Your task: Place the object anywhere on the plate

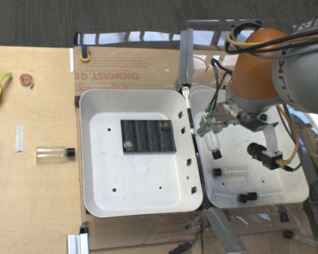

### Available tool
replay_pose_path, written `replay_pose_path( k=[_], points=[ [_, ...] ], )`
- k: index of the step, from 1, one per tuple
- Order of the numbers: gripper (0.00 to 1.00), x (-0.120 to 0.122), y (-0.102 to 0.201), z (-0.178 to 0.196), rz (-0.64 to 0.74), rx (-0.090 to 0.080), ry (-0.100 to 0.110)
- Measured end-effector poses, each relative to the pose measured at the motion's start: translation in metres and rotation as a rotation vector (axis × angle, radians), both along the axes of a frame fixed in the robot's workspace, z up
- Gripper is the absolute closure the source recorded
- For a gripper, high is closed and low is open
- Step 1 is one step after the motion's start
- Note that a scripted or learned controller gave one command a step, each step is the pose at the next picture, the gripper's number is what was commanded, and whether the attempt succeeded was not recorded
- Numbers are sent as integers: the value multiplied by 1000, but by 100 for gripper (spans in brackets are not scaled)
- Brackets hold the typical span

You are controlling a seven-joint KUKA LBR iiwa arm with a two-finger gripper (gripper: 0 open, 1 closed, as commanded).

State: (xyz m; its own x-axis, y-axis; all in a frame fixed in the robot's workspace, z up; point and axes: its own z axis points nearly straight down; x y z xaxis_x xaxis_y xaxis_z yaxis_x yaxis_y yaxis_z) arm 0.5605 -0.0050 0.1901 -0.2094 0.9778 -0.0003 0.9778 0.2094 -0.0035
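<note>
Where it hangs, clear vial with black cap

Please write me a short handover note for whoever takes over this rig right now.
Gripper: over the near-left part of the right bin, with a clear vial between its fingers, black cap pointing down.
Dark ridged plate: lying in the left bin, with two small round items on it.
Two more clear vials lie on the right bin's floor; another sits on the bench outside the bins.
Done: vial appears picked.
Left: carry it across to the left bin and set it on the plate.
</note>
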Motion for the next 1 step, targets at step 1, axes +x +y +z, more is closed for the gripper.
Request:
replay_pose_path(
  k=[1],
  points=[
    [100,63,-101,-28,-62,-1,-2]
  ],
)
